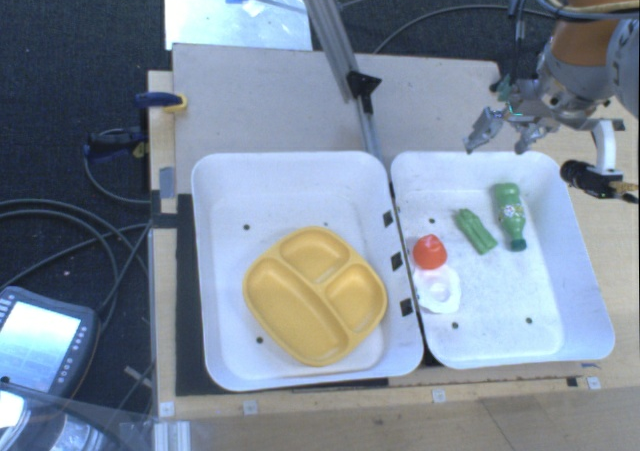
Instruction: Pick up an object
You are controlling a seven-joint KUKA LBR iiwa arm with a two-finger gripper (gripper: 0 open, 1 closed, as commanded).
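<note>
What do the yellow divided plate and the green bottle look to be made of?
Yellow plate: likely moulded plastic, smooth and slightly glossy, uniform colour with soft rounded compartment ridges. Green bottle: probably plastic too, a solid green body with a pale label; too small to be sure.

1. Grey arm with orange band at upper right; two-finger gripper [500, 135] hangs over the bench just beyond the far rim of the right shallow white bin [590, 324], fingers spread apart, nothing between them.
2. Right bin: green plastic bottle [509, 215], small green oblong piece [476, 231] beside it, red-capped white object [433, 272] near the left wall.
3. Left shallow white bin [215, 189]: yellow three-compartment plastic tray [315, 294].
</note>
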